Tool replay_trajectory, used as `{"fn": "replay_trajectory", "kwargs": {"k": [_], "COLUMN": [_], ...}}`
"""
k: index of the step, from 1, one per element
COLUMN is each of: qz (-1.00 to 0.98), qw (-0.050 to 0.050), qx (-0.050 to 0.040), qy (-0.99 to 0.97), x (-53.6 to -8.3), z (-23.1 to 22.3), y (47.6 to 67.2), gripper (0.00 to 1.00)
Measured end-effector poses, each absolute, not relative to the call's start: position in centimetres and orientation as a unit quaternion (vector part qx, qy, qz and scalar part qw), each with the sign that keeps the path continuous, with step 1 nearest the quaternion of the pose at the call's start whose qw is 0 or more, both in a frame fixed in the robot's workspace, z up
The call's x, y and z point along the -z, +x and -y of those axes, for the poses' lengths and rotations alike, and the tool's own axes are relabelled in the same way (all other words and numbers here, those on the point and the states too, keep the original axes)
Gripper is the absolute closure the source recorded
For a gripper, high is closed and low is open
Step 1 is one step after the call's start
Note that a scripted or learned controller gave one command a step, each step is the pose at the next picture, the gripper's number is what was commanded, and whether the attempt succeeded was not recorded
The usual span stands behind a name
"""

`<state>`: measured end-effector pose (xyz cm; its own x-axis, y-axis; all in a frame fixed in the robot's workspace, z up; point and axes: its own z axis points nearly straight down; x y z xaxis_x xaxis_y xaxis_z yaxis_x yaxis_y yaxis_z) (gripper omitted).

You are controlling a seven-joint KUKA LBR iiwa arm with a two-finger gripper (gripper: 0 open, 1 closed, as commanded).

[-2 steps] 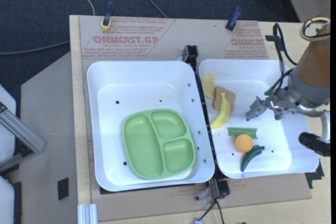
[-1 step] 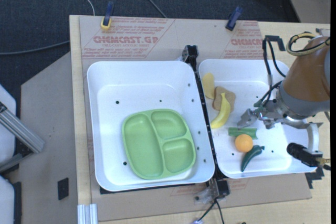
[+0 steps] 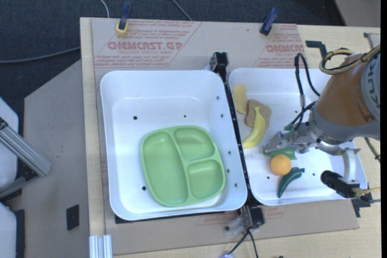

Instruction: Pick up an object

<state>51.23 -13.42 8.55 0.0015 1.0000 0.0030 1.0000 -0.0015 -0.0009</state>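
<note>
Two white bins on the desk, and in the right bin [image 3: 338,78] the gripper [image 3: 279,143] hangs with fingers slightly parted, gripping nothing, the orange [image 3: 280,164] just below its tips, banana [image 3: 256,127] lying leftward

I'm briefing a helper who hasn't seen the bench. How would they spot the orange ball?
Find the right-hand shallow white bin. Near its front lies a small round orange ball, beside a dark green pepper-shaped toy. It is the only round thing there; the yellow banana is long and curved.
</note>
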Motion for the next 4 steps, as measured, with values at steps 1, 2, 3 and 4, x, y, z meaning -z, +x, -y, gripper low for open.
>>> {"fn": "replay_trajectory", "kwargs": {"k": [1, 2, 3, 4], "qz": [0.706, 0.707, 0.708, 0.707], "qw": [-0.003, -0.003, -0.004, -0.002], "qx": [0.002, 0.0015, 0.0022, 0.0007], "qy": [-0.708, -0.707, -0.706, -0.707], "x": [-9.9, -16.2, -22.1, -23.1], "z": [13.5, 13.7, 13.1, 13.1], "y": [51.4, 51.9, 52.7, 52.8], "gripper": [1.0, 1.0, 1.0, 1.0]}}
